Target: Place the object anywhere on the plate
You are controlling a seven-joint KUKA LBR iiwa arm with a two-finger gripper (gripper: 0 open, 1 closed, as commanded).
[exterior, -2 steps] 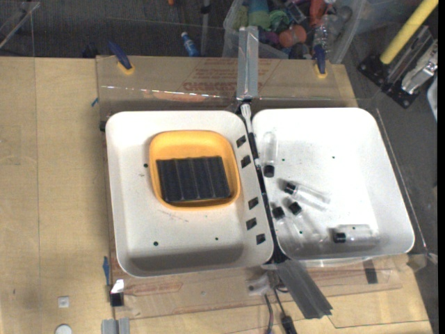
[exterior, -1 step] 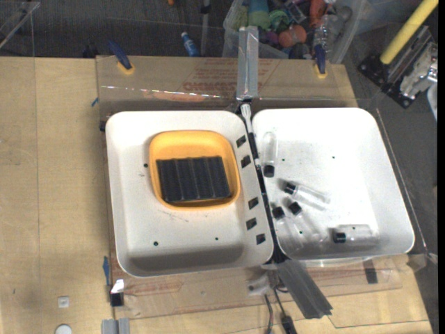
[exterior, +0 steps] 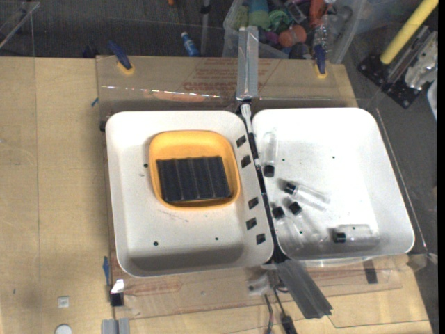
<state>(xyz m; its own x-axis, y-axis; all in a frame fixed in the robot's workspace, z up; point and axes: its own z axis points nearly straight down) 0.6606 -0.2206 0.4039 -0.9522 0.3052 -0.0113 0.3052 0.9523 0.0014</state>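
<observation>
A yellow-orange plate (exterior: 161,145) lies in the left white bin (exterior: 132,242), toward its back. A dark ribbed rectangular object (exterior: 192,178) rests flat on the plate, covering most of its middle and front. Nothing touches the object from above.
The right white bin (exterior: 368,145) holds several small clear pieces with black ends (exterior: 290,187), clustered near its left wall and front. A divider with black clips (exterior: 252,186) separates the bins. A clear tub of coloured toys (exterior: 292,9) stands behind. A yellow tube (exterior: 414,19) lies at the back right.
</observation>
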